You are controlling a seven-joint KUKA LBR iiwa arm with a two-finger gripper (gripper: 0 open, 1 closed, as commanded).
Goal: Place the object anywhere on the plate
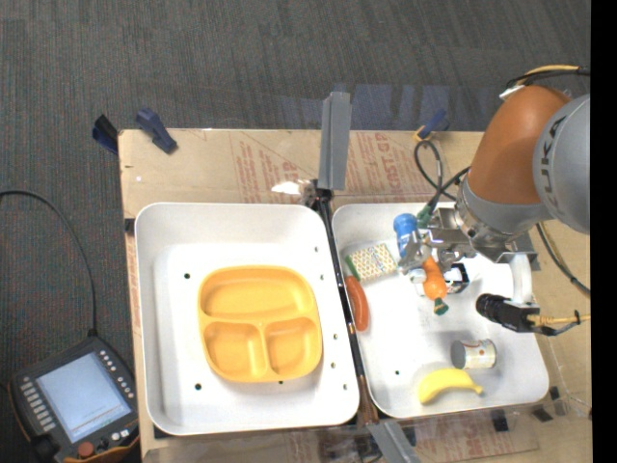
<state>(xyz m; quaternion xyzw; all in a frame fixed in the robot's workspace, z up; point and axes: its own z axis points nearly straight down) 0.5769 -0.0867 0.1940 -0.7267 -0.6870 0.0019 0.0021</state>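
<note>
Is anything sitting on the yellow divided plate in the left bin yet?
No, the yellow divided plastic plate shows three bare compartments, and the yellow banana lies in the right white bin.

- Grey carpet with a fine ribbed weave covers the floor around the bench.
- The surface is a pale brown board with faded red printing.
- Blue tape marks its far left corner.
- A black cable curves over the carpet to a handheld control screen at lower left.
- Light is even, without hard shadows.
</note>
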